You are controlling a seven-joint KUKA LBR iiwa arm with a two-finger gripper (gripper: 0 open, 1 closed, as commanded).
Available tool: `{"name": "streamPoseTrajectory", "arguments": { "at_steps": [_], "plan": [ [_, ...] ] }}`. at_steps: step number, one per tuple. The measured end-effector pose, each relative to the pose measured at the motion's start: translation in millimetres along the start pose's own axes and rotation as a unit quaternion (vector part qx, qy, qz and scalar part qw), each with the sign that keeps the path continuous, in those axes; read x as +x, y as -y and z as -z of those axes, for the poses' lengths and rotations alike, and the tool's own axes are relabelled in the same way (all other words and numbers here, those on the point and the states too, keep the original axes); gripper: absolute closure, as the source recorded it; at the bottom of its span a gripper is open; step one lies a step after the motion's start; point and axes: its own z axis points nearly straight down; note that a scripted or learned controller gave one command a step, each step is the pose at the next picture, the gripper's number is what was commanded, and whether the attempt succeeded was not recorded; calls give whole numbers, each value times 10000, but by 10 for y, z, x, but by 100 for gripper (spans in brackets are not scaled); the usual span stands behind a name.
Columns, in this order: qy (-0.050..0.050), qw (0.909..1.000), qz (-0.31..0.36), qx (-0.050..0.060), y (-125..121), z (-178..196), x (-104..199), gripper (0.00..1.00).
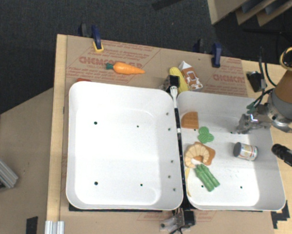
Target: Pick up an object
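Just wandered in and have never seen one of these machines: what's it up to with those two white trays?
A robot arm reaches in from the right, and its hand sits over the upper part of the right tray. That tray has a small can lying on its side, a croissant, a slice of bread and some green toy vegetables. It is meant to pick something up, but nothing is visibly in its hand. A toy carrot lies on the cardboard behind the left tray.

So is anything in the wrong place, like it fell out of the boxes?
Yes. A toy carrot lies on the cardboard behind the left bin, outside both bins. A banana and a small carton sit out there too, by the gap between the bins. In the right bin, the can lies on its side.
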Motion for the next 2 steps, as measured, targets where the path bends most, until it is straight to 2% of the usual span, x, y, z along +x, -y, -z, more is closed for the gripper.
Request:
{"name": "streamPoseTrajectory", "arguments": {
  "at_steps": [1, 2],
  "plan": [
    [7, 10000, 5, -18, -44, -81, -1, 100],
    [15, 10000, 6, -44, -237, 87, -5, 100]
  ]
}}
